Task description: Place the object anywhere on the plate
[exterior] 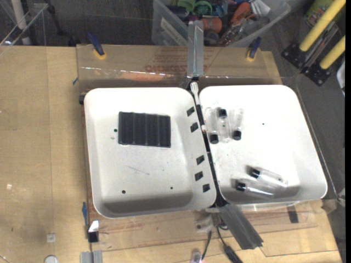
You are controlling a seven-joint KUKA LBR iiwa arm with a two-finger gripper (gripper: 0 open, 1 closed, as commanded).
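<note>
Camera view is looking down on a wooden surface (38, 147) that is carrying two shallow white bins side by side. The left bin (104, 196) is holding the plate (145, 129), a dark ridged rectangle lying flat in the bin's upper left part, well apart from the walls. The right bin (285, 108) is holding the task's things, all of them apart from the plate and across the divider (201, 147) from it. A cluster of clear vials (224, 124) with black caps is lying near the divider in the upper part of that bin. Two more clear vials (262, 179) are lying close together near the front wall, their black caps pointing left. Small black marks are running down the divider.

Behind the bins a clear crate (219, 10) of coloured toys is standing, and yellow foam tubes (329, 15) are leaning at the upper right. How the jaws are standing I cannot tell.
</note>
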